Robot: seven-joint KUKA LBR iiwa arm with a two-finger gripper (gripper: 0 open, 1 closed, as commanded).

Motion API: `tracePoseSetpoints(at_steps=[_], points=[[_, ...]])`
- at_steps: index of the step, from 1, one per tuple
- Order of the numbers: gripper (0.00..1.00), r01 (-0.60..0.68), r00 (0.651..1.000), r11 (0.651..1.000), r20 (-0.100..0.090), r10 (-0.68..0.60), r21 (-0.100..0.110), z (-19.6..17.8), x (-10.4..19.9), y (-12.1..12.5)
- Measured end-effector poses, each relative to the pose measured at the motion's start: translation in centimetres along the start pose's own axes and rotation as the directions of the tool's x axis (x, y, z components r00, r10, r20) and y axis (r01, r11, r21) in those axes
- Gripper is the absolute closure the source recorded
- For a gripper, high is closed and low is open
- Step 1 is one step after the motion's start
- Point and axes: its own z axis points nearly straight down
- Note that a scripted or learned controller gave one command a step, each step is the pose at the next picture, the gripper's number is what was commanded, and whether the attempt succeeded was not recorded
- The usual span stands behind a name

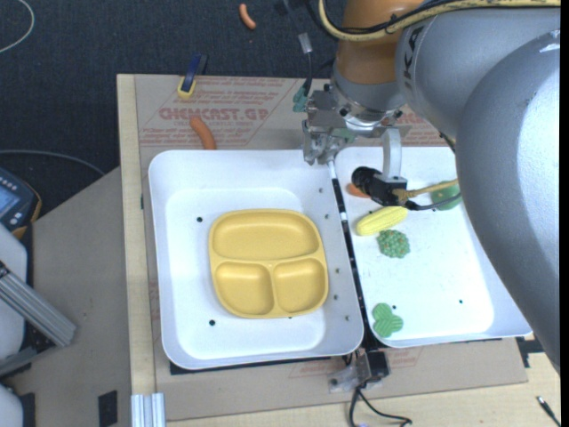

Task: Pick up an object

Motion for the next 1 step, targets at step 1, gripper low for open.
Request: tracePoseSetpoints(at_steps=[1], points=[[1.0, 0.003, 1.0, 1.0, 0.0, -0.003, -0.003, 0.23, 0.64, 0.24]])
